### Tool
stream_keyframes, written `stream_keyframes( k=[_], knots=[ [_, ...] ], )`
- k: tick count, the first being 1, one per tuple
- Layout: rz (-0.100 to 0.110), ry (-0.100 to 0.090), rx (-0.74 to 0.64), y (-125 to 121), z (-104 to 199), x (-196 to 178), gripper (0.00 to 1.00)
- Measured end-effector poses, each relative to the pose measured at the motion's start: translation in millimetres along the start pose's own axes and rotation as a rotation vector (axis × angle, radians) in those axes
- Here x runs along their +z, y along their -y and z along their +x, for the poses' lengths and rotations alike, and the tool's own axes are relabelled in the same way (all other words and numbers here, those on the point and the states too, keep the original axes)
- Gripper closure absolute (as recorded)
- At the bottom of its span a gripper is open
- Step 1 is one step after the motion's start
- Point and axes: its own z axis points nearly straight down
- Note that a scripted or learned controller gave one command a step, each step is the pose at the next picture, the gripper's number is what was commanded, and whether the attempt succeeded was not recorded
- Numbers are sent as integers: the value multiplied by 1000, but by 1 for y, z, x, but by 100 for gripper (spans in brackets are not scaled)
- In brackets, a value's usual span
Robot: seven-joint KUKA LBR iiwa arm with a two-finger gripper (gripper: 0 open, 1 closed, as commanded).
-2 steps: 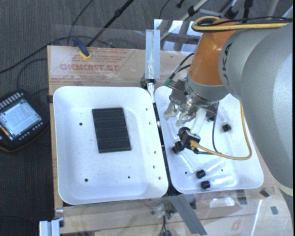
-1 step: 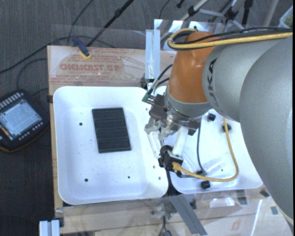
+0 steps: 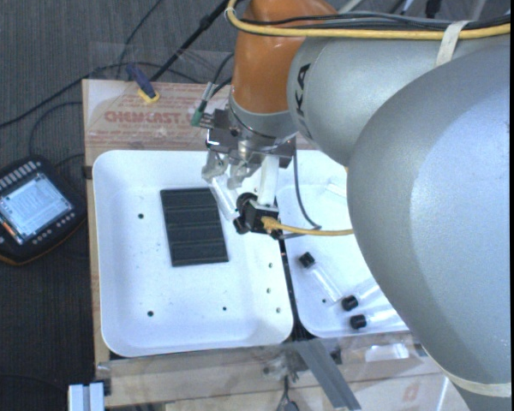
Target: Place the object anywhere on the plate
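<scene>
A black ribbed rectangular plate (image 3: 193, 226) lies flat in the left white bin (image 3: 128, 315), left of its middle. My gripper (image 3: 230, 188) hangs over the left bin, just past the plate's upper right corner, under the orange wrist band. The arm's body covers much of the right bin (image 3: 313, 311). In that bin lie clear tubes with black caps: one (image 3: 307, 260) near the dividing wall, and two more (image 3: 349, 302) (image 3: 357, 321) toward the front. I see nothing clearly held at the gripper.
A hand-held control pendant (image 3: 27, 208) lies on the floor left of the bench. A cardboard sheet (image 3: 146, 114) sits behind the left bin. A yellow cable (image 3: 313, 229) runs from the gripper to the right across the bin divider.
</scene>
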Motion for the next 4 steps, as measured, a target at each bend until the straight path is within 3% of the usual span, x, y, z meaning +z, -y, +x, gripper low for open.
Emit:
stream_keyframes(
  k=[1,2,3,4],
  knots=[
    [1,-3,-423,49,78,-2,100],
    [-4,-1,-747,-8,72,-167,100],
    [-4,-2,-1242,9,78,-143,100],
    [-6,-2,-1377,72,73,-129,100]
  ],
)
